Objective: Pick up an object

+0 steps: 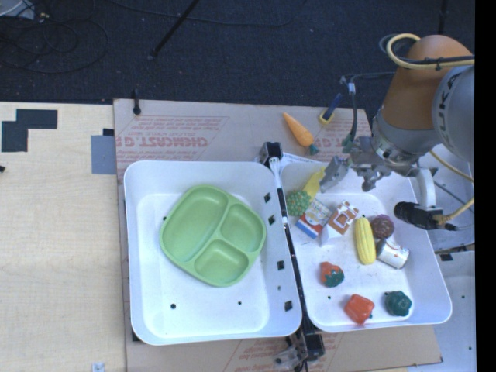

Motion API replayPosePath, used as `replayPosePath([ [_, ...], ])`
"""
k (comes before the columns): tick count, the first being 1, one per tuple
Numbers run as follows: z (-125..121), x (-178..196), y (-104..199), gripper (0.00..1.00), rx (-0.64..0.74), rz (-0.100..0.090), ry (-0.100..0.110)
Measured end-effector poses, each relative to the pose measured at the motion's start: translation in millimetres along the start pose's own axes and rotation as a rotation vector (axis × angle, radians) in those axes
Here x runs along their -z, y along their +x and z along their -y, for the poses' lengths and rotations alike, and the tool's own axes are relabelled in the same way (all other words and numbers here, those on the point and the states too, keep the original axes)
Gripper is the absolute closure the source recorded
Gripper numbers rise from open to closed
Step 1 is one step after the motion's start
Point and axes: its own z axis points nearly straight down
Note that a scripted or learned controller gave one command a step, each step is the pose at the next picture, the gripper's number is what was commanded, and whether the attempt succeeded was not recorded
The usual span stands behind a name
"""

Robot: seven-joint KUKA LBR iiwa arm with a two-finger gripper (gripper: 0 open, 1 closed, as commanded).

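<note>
The end effector (350, 170) is seen spread and empty, with the upright-lying corn cob (364, 240) just below it.

A green divided plate (214, 235) lies in the left bin (147, 316). Both bins rest on a cardboard sheet (186, 134) on the tabletop (54, 246). Black cables (70, 22) trail over the dark floor (248, 37) behind.
</note>
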Motion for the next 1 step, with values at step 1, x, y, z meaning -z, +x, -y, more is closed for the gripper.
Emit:
replayPosePath([
  [1, 70.6, -116.4, -13.8, 0.00, -0.001, 0.000, -0.001],
])
